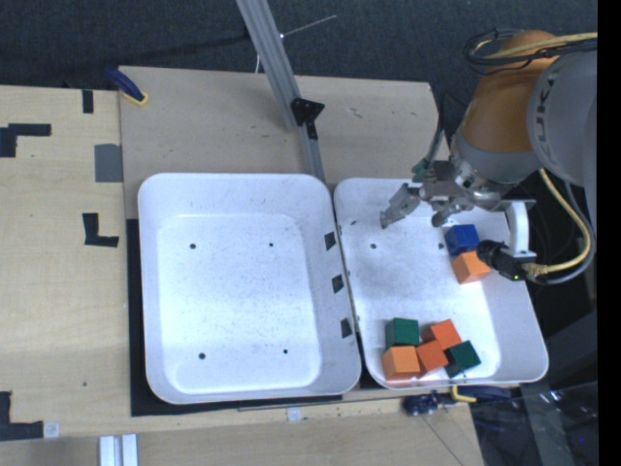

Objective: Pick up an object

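Wooden bench (pixel 58 289) held two shallow white bins; the right bin (pixel 388 260) had small foam cubes, blue (pixel 462 238) and orange (pixel 472 267) near its far wall, more clustered at the front (pixel 424 349). Two-finger gripper (pixel 415 208) hovered splayed open, gripping nothing, probably lining up a grab.

Even, fairly bright overhead light; the white bins (pixel 243 280) glare slightly, washing out their floors. Shadows are soft and short. The picture is low-resolution and a little grainy, and the dark far floor (pixel 146 17) loses detail
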`<state>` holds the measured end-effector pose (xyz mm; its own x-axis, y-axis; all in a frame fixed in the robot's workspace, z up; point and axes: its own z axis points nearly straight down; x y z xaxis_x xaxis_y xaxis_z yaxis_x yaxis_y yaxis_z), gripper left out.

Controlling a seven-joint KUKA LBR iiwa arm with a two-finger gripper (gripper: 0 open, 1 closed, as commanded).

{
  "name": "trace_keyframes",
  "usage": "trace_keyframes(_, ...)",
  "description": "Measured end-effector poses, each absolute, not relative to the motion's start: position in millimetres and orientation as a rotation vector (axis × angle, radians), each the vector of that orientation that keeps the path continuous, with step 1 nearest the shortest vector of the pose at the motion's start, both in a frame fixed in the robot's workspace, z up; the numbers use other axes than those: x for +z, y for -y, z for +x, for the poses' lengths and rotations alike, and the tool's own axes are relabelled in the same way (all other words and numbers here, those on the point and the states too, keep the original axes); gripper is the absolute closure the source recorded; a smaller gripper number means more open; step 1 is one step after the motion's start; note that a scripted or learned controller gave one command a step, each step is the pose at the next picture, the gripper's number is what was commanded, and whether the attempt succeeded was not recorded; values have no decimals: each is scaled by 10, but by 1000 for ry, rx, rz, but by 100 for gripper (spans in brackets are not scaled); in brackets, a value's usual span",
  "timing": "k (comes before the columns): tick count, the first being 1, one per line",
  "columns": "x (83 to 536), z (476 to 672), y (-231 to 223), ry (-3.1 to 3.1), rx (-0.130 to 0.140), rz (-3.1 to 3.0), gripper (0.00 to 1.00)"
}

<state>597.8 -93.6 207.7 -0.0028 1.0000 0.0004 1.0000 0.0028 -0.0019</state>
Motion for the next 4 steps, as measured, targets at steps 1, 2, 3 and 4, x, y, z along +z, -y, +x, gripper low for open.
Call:
trace_keyframes(1,2077,5978,938,2223,2,-2218,0)
trace_keyframes(2,1560,6053,975,2221,9,-2217,0)
trace_keyframes(3,1119,6014,964,2220,8,-2216,0)
trace_keyframes(4,900,6003,958,2222,7,-2217,0)
